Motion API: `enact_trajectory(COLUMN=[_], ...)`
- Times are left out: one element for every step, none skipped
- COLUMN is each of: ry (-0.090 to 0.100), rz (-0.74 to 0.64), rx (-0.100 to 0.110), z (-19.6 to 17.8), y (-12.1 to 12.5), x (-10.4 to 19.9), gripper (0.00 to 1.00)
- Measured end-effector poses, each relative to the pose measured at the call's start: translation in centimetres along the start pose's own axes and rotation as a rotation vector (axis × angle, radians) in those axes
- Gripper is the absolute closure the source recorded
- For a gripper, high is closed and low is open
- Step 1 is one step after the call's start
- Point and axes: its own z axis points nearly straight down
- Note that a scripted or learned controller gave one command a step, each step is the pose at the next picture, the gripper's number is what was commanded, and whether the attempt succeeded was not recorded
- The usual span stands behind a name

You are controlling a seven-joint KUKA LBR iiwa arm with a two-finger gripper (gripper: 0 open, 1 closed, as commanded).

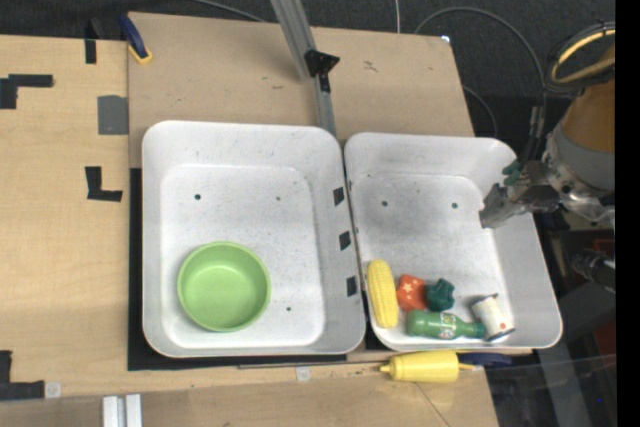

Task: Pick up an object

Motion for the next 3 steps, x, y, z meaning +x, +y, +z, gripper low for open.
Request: enact_trajectory(ry=[0.003,0.002,0.002], rz=[-0.005,-0.006,-0.005], rx=[0.003,0.005,0.006], z=[-0.6,0.6,1.7], y=[-0.3,-0.2,-0.3], x=[5.0,11.0,15.7], gripper=[1.0,1.0,1.0])
